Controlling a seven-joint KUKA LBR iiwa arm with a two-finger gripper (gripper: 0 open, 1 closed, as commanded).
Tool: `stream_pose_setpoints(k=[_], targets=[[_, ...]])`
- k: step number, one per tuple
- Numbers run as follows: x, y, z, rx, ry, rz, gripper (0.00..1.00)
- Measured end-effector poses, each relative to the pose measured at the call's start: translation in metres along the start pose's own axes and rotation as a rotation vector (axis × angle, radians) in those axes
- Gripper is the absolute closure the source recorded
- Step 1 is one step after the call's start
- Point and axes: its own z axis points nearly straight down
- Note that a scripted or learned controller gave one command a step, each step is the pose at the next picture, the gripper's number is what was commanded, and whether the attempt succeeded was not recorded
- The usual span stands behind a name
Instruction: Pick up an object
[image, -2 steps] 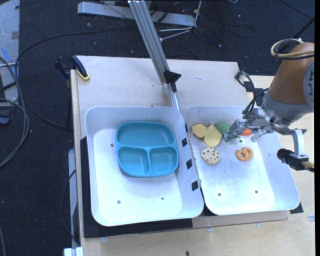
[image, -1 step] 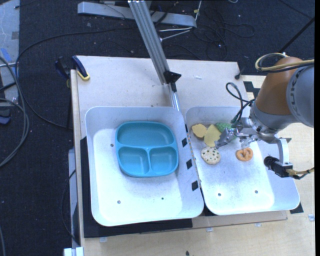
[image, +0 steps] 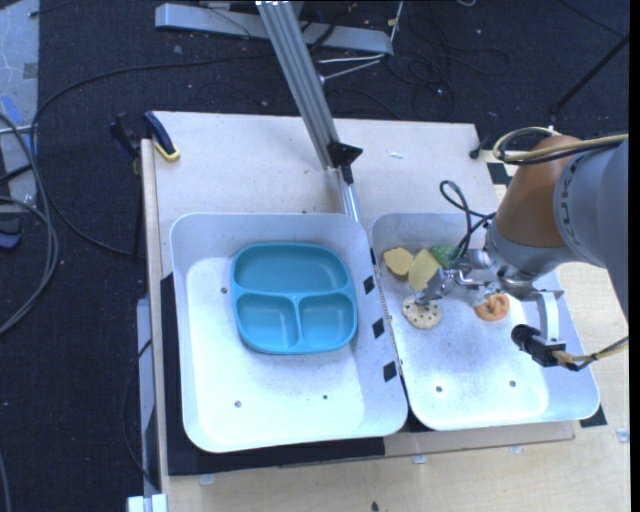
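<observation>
My claw (image: 437, 286) sits low in the right bin (image: 520, 400), tucked into a tight bunch of small food pieces, and from this slanted look I cannot tell how it is set or whether it has anything. That crowding is my main worry: the yellow wedge (image: 423, 268) lies just beside the claw tip, the pale yellow piece (image: 397, 261) touches the wedge on its left, the round cookie (image: 422, 314) lies just below, and a bit of green (image: 443, 254) peeks out behind. I judge a squeeze here could pinch two pieces at once, or nudge one aside and come up with nothing. The small orange ring (image: 491, 307) lies apart to the right, partly under the wrist, so the arm's own bulk hides it from me. A black cable (image: 458, 203) loops off the wrist and could drag through the pile on the lift. The divider wall between the bins is near, leaving little room on that side. In the left bin (image: 200, 400) rests a blue divided tray (image: 294, 297), well apart. A metal pole (image: 305, 85) slants across the table (image: 240, 150) behind.
</observation>
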Motion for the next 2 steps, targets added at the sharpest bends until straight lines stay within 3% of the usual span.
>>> stream_pose_setpoints(k=[1,2], targets=[[0.000,0.003,-0.015,-0.008,-0.001,-0.002,1.00],[0.009,0.008,-0.062,-0.001,-0.002,-0.004,1.00]])
